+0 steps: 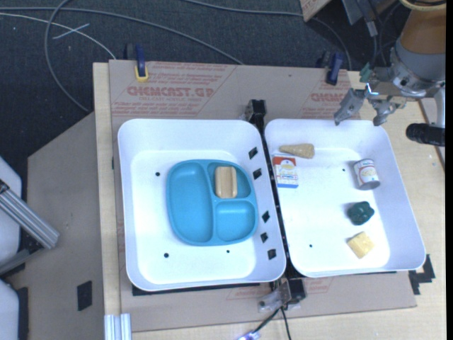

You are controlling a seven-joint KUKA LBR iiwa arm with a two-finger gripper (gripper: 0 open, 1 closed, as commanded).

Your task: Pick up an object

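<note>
Camera view, near to far. Right bin [396, 257]: yellow block [360, 244] at 5 o'clock, dark green lump [359, 212] just above it, small can [366, 173] at 2 o'clock, red-and-white carton [284, 171] at 10 o'clock, tan wedge [297, 150] at 11 o'clock. Left bin [141, 261]: blue divided tray [191, 211] holding tan block [226, 182]. Gripper [363, 112] above far rim of right bin, 1 o'clock, over surface [212, 83]. Fingers [345, 111] spread wide, holding nothing, touching nothing. Judged: pick not yet begun; choosing, descent, grasp, lift all remain.
</note>
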